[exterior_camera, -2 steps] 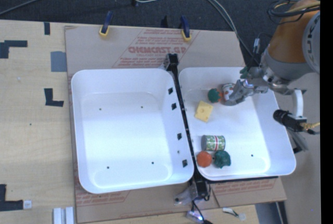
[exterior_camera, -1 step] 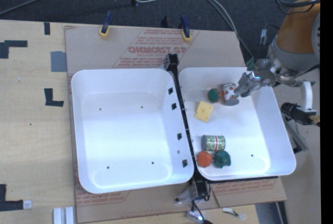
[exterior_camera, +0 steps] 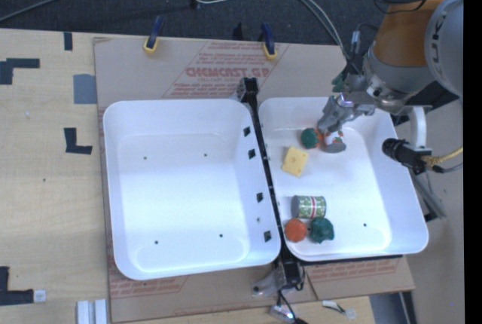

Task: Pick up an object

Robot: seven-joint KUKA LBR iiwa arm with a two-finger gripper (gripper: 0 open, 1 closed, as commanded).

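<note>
**Reaching down into the right bin**

I am reaching in from the right, and my gripper (exterior_camera: 332,136) is hanging low over the back part of the right bin (exterior_camera: 392,217). I am grey, with an orange band (exterior_camera: 410,13) up near my wrist.

My fingers are pointing down at a small red and white toy (exterior_camera: 334,140). They are sitting right at it, but I cannot tell if they are wide or narrow, or if they are pinching it.

A green ball (exterior_camera: 309,138) is lying just beside the toy, on its left. A yellow block (exterior_camera: 295,161) is lying a little nearer the front, close to the wall between the bins.

Nearer the front, a small can (exterior_camera: 309,206) is lying on its side. Just past it, an orange ball (exterior_camera: 296,230) and a dark green lump (exterior_camera: 321,230) are sitting side by side, touching.

The left bin (exterior_camera: 120,164) is sitting next to the right one on a brown board (exterior_camera: 218,74).
</note>
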